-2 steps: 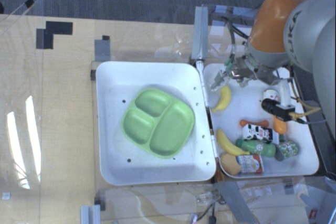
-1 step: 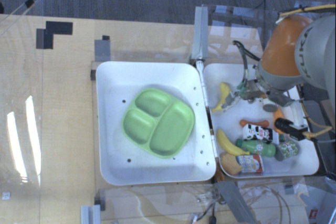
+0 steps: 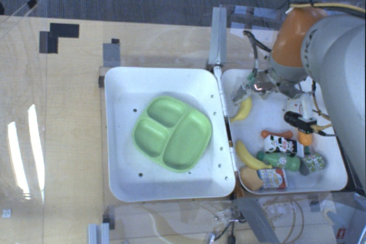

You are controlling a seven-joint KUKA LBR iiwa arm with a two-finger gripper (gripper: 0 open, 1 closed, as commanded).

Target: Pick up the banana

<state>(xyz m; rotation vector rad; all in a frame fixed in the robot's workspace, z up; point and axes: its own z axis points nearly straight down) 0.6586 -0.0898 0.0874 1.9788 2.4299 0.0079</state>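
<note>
Nearest me, well below the gripper [image 3: 251, 90], a second banana [image 3: 249, 156] lies among the clutter [image 3: 286, 163] along the right bin [image 3: 337, 180]'s front wall. Just beneath the gripper, a banana [image 3: 242, 111] hangs or rests by the bin's left wall; I judge it the target. How the gripper stands, I cannot tell. Off to its left sits the green plate [image 3: 173, 133].

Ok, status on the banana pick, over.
Hand low in right bin, just above upper banana. No clear grip on it. Second banana lies lower among packets.
</note>
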